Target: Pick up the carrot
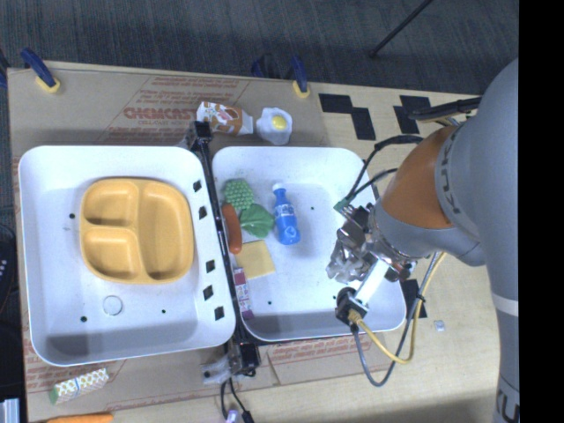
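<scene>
The carrot lies in the right bin, hard against its left wall, long axis running roughly up and down the view. Green leaves touch its right flank, a yellow cheese slice sits just below them, and a blue bottle stands a little further right. The gripper hangs over the right part of the same bin, well apart from the carrot; from this slant I cannot tell how it is set, so it should be made wide before descending. By my judgement the step in hand is the approach: the arm needs to travel left across the bin, passing above the bottle, and stop over the carrot's middle. The grasp looks best taken across the narrow width, yet the wall on 1 side and the leaves on the other leave little room, so a slip or a pinch of greenery is the likely failure. The left bin holds a yellow tray and plays no part.
</scene>
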You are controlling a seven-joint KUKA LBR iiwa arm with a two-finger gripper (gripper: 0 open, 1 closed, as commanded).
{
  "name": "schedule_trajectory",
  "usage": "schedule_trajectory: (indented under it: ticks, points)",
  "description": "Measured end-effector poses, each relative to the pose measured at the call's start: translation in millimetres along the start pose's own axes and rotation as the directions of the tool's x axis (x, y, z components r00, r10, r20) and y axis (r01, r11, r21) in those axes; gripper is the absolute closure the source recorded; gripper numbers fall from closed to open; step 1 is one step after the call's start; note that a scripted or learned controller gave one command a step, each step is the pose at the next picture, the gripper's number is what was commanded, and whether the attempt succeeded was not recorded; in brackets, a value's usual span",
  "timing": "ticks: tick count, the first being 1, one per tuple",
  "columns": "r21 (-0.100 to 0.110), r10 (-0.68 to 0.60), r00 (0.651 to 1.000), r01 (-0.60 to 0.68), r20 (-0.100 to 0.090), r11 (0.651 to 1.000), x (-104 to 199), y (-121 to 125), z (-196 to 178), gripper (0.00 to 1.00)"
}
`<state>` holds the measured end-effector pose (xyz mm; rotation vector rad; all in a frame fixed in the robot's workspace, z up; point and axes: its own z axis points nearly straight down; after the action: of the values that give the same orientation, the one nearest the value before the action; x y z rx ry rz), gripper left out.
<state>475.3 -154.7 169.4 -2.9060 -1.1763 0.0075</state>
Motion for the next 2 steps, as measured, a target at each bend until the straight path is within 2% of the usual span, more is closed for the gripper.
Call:
schedule_trajectory:
  ticks: [1, 2]
  points:
    - [-0.006, -0.163, 0.987, 0.163, 0.0, 0.987, -18.0, 42.4, -134.0, 1.0]
    - [0.001, 0.097, 0.995, -0.097, -0.001, 0.995, -11.0, 11.6, 50.9, 1.0]
